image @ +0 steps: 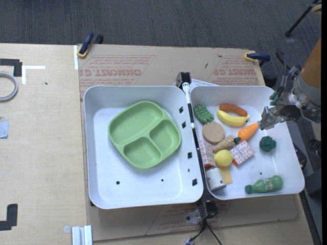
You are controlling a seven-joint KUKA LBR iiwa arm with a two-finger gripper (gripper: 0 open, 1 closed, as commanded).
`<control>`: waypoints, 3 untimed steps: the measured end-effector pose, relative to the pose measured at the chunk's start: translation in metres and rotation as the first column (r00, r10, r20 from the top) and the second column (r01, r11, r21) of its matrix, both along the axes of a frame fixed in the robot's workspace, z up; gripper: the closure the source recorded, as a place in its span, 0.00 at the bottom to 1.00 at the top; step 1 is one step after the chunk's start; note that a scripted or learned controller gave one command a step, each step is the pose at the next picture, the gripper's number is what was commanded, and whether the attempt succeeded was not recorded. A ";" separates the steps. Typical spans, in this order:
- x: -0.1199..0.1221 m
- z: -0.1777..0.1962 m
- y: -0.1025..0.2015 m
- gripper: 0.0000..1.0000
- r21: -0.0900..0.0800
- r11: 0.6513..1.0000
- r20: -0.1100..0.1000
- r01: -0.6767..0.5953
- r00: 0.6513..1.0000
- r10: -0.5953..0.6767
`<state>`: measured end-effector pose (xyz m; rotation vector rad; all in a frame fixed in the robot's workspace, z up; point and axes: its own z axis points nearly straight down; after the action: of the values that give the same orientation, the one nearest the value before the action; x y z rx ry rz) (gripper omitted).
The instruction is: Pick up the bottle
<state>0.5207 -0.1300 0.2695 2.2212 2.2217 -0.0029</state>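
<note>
A green bottle lies on its side near the front right corner of the right bin, neck pointing left. My gripper hangs over the right bin's right side, just right of the orange carrot and above the dark green broccoli. It is well behind the bottle, with nothing seen between its fingers.
The right bin also holds a banana, a red pepper, a green leafy piece, a round biscuit, a lemon, a red packet and a small can. The left bin holds a green divided plate.
</note>
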 end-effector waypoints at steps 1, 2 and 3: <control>-0.044 -0.029 0.100 1.00 0.001 0.979 -0.001 0.202 0.979 -0.202; -0.044 -0.048 0.112 1.00 0.001 1.000 -0.001 0.020 1.000 -0.020; -0.043 -0.041 0.186 1.00 0.001 0.960 0.000 -0.281 0.960 0.281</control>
<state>0.4774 0.0562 0.2283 1.8840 2.5143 -0.0021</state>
